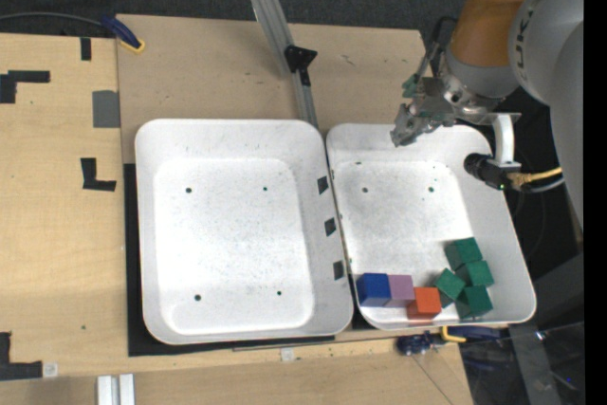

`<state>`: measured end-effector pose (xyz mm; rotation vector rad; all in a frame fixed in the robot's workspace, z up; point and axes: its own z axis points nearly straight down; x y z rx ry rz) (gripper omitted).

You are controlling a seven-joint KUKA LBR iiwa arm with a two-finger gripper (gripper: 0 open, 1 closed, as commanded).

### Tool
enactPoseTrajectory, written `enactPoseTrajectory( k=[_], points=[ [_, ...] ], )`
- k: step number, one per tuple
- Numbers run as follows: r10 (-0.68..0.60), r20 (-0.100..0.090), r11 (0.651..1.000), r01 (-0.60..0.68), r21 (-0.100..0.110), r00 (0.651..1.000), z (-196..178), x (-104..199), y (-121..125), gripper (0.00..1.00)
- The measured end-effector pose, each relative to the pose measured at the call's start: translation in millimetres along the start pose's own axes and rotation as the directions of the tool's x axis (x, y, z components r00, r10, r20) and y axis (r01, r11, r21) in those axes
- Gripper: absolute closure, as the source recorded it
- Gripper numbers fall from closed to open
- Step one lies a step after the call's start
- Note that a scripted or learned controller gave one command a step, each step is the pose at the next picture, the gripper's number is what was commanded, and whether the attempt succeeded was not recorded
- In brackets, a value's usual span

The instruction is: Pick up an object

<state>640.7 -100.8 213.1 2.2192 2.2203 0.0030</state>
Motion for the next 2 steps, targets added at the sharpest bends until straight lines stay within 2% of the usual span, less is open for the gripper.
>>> enactPoseTrajectory(
  k=[1,2],
  points=[
    [-0.001,0.0,1.0,0.001,-0.001,1.0,-43,0,1,1.0],
    [-0.005,-0.002,1.0,0.005,0.005,1.0,-26,55,-4,1.0]
  ],
)
